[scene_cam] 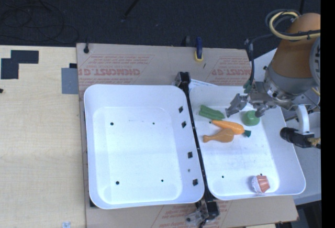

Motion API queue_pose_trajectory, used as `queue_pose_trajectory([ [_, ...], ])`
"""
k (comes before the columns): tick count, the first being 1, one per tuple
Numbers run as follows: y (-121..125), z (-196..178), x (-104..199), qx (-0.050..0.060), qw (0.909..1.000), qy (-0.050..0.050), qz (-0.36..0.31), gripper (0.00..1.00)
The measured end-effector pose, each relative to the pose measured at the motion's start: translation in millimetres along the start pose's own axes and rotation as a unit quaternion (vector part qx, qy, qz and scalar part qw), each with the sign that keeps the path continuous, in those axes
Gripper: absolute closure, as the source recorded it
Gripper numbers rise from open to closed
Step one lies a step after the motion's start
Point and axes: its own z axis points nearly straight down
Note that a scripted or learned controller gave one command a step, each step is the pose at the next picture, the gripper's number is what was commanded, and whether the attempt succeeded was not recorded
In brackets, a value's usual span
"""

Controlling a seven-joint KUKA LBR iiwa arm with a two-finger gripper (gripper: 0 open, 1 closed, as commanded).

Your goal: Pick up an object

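Fingers point(236, 104) of the tool point(246, 108) are spreading apart over the upper part of the right bin point(285, 169), and we are seeing nothing between them. One dark finger is reaching left toward the green pod, the other is lying just above the small green round piece point(251, 117), which is sitting right beside the tool's tip; we cannot tell whether they are touching. Behind the tool, the grey wrist and the orange band point(293, 59) of the arm are entering from the right.

Just left of the tool, we are looking at a green pod-shaped toy point(211, 113), its long axis slanting from upper left to lower right. Below it, the orange carrot point(229, 126) is lying nearly crosswise in the bin, its dark green end pointing right and slightly down, its tapered end pointing left. Touching it from below, an orange drumstick-like piece point(219, 138) is running left to right, thin end to the left.

Near the bin's lower right corner, well apart, a small red and white object point(260, 183) is resting. The left bin point(94, 169) is standing alongside on the counter point(36, 143).
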Motion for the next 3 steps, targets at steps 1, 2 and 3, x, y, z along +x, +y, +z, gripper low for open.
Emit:
queue_pose_trajectory([
  [1,11.2,123.0,-19.1,0.006,1.0000,0.001,0.001,0.00],
  [2,14.0,105.7,-20.9,0.001,1.0000,0.000,0.003,1.00],
  [3,-23.7,21.7,66.7,-0.002,1.0000,0.002,-0.003,1.00],
])
